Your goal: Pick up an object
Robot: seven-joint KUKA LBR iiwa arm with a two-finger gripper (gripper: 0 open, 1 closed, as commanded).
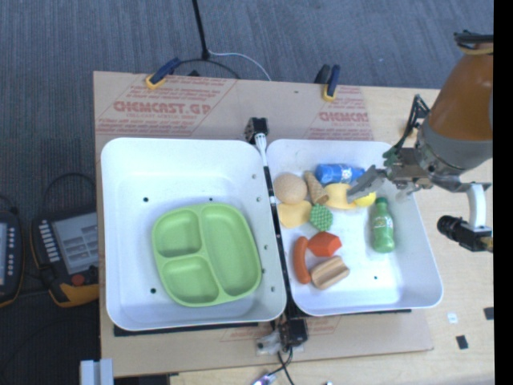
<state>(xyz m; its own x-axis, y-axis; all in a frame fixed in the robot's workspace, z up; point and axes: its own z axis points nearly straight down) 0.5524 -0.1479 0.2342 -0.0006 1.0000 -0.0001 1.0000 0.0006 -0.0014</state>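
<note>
The arm (467,107) enters from the right edge of the camera view, its thick grey body capped by the orange band (471,83), which takes up much of the upper right corner. Below the band the grey wrist narrows and turns leftward. The gripper (370,184) extends from the wrist at a slant, pointing down and to the left, low over the right-hand side of the bench. Its dark fingers (365,184) look as if they lie close together, though the angle and blur leave their state uncertain.
</note>
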